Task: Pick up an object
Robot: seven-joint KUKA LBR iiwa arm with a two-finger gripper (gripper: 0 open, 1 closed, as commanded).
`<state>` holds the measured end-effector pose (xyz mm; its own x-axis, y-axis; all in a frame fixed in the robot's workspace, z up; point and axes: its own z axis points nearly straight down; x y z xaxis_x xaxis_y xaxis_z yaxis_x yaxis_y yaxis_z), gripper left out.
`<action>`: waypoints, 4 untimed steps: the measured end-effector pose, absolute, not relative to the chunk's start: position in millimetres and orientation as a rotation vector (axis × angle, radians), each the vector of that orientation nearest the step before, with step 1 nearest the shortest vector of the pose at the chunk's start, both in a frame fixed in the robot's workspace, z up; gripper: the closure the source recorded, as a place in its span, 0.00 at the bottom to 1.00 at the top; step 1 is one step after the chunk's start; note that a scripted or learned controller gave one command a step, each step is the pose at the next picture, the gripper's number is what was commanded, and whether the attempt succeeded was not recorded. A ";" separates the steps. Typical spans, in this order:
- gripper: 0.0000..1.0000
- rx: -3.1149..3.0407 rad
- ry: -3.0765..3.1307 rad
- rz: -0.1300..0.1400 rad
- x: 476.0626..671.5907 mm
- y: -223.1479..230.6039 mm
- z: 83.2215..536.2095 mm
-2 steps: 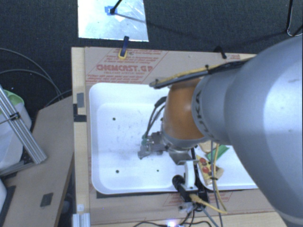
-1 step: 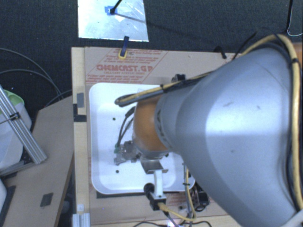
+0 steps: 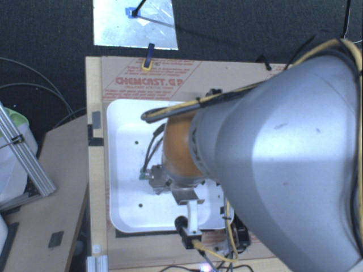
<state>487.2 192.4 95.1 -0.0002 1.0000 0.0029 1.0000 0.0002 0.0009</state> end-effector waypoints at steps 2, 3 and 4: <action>1.00 -2.232 -2.221 -0.011 530.0 115.4 183.0; 1.00 -2.237 -2.231 -0.026 601.3 55.7 371.0; 1.00 -2.218 -2.217 0.011 584.9 51.8 247.6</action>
